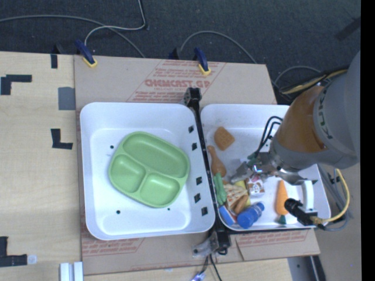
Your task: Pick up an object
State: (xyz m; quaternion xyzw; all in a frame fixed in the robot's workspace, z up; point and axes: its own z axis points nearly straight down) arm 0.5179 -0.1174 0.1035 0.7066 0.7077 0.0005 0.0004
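Camera view: the arm reaches into the right bin. The gripper hangs low over the bin's clutter; whether it grips anything cannot be told. The orange carrot lies just right of it, the blue bottle nearer. The green divided plate sits in the left bin.

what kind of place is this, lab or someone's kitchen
Most likely a robotics lab test bench, not a kitchen: two white bins clamped onto cardboard, toy food like a carrot, and loose cables on carpet.
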